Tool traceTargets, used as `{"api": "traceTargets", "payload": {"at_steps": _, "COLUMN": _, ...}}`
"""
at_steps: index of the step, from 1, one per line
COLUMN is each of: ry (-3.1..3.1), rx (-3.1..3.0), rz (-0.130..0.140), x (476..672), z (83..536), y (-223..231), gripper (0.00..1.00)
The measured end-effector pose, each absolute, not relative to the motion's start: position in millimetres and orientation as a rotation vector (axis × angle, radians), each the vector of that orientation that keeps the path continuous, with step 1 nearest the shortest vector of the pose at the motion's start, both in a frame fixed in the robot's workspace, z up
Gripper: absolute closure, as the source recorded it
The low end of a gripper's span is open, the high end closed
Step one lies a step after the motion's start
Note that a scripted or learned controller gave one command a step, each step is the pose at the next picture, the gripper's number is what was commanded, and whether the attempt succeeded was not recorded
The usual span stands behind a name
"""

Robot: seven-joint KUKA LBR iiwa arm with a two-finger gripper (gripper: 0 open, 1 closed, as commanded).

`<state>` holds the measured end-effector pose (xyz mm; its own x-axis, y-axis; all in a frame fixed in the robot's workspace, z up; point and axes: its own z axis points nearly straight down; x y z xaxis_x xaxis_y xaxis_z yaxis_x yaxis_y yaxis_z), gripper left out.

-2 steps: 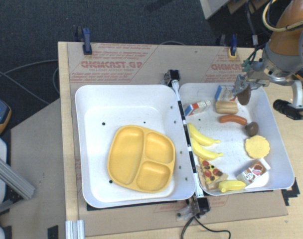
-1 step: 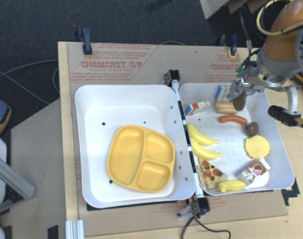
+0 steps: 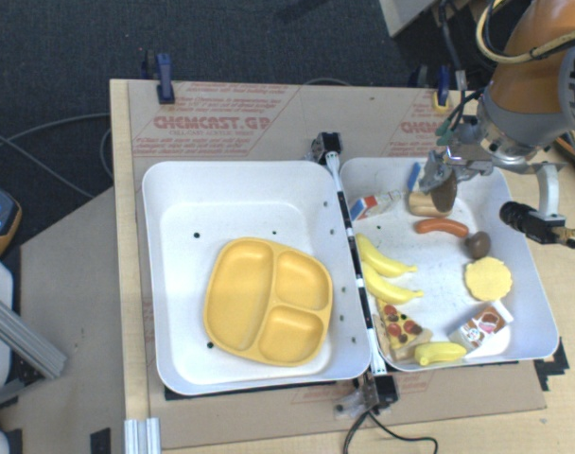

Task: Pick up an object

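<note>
The left white bin (image 3: pixel 165 253), well left of the jaws, holds a yellow three-compartment plastic tray (image 3: pixel 268 300). The right white bin (image 3: pixel 533 320) holds the small toys — two yellow bananas (image 3: pixel 386 274), a red sausage (image 3: pixel 442 226) just below the jaws, a round yellow cookie (image 3: pixel 487 278), a pizza slice (image 3: pixel 398 329), a small carton (image 3: pixel 483 327). The grey arm reaches in from the right, its gripper (image 3: pixel 443 186) lowered at the bin's far edge over a tan piece (image 3: pixel 422 203); whether the jaws are apart or closed cannot be made out.
</note>
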<state>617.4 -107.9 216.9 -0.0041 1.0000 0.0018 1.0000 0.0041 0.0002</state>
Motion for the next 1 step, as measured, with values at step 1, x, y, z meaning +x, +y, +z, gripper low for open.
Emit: {"api": "traceTargets", "payload": {"at_steps": 1, "ry": -2.226, "rx": -2.211, "rz": -0.002, "x": 589.9, "z": 230.6, "y": -41.8, "gripper": 1.00}}
